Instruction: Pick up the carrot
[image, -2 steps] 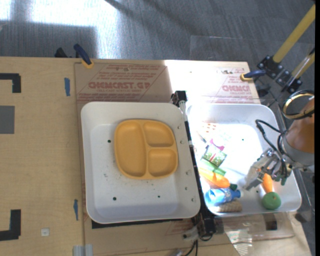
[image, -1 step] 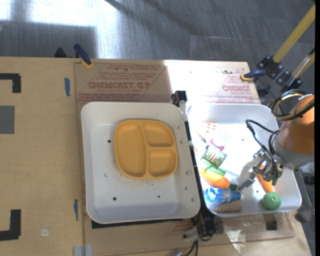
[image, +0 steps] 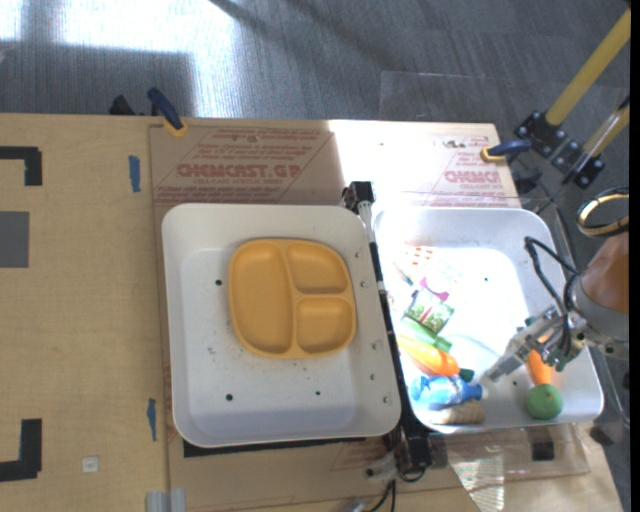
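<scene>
An orange carrot (image: 428, 353) with a green tip lies on its side in the middle of the right bin (image: 470, 225). My gripper (image: 535, 352) is low over the bin's near right corner, well to the right of that carrot. A short orange piece (image: 541, 371) sits right at the gripper, partly hidden by it. A round green fruit (image: 545, 402) touches that piece's near end. I cannot tell whether the orange piece is gripped or only lies under the gripper.
The left bin (image: 190, 330) holds a yellow divided plate (image: 292, 297). In the right bin a green and pink packet (image: 430, 311) lies behind the carrot. A blue toy (image: 436, 390) and a brown item (image: 466, 411) lie in front of it.
</scene>
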